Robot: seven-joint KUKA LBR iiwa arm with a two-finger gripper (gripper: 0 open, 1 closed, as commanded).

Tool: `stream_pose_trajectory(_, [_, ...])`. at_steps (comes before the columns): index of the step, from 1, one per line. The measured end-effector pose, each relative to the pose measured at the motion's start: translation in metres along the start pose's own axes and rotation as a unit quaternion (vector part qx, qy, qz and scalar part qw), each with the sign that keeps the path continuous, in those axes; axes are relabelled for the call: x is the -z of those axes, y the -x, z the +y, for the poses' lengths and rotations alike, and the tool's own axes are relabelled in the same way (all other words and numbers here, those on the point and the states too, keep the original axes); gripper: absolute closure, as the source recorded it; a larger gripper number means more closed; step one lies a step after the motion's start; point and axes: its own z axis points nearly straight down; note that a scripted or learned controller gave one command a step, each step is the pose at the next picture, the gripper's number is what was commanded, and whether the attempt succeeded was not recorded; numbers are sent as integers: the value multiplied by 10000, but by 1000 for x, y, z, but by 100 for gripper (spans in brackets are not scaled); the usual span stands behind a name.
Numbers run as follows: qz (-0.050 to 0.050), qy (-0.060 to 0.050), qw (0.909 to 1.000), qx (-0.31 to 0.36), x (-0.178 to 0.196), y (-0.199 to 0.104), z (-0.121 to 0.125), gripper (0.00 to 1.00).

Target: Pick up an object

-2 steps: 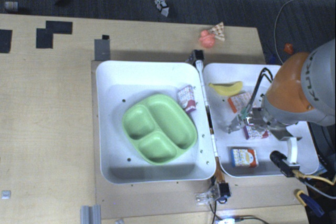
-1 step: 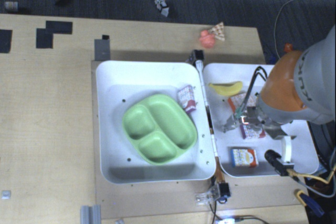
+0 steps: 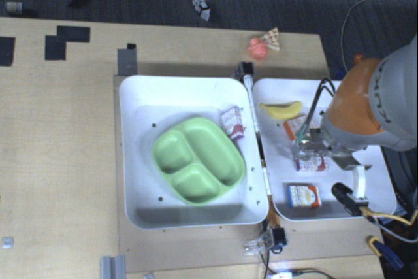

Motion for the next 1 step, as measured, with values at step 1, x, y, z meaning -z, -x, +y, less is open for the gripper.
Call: stream_pose_trajectory(1, [75, -141, 9999, 16, 83, -47, -38, 100])
